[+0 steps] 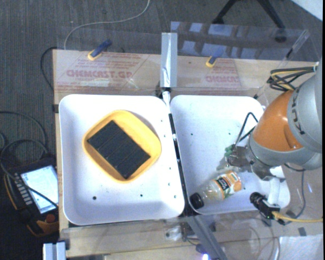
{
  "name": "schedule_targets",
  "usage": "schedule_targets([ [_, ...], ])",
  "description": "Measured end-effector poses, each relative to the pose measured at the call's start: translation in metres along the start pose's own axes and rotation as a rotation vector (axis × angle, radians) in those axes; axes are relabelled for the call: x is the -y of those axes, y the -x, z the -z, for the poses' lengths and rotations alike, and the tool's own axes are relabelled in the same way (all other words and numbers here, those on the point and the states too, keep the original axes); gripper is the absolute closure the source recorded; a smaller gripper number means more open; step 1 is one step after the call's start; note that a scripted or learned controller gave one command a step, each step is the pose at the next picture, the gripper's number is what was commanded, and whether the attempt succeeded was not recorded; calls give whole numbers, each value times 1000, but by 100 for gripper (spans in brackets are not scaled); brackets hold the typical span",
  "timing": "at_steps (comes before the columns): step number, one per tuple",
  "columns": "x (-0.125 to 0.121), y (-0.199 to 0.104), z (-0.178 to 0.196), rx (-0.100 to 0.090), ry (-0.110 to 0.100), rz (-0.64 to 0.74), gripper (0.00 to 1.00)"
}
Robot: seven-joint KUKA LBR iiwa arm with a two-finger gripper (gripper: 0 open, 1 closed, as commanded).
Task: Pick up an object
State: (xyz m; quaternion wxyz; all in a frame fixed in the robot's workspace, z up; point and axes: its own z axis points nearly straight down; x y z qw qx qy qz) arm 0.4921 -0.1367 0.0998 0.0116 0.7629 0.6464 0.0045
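Note:
A small plastic bottle (pixel 216 188) with an orange label and a black cap lies on its side near the front edge of the right bin (pixel 206 129), cap pointing left. The gripper (pixel 234 157) hangs just above and right of the bottle's base, under the grey wrist and orange band of the arm. Its lower part sits close to the bottle's upper end; I cannot tell whether it touches. In the left bin (pixel 76 118) lies a yellow dish (pixel 143 126) holding a dark square slab (pixel 119 149).
A raised divider runs between the two bins. The arm's bulk covers the right bin's right side. Cables trail at the right edge and front right corner. A tablet lies on the floor at the left.

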Motion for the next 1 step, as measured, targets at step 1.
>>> schedule_targets([
  [1, 2, 26, 73, -6, -29, 40, 100],
])
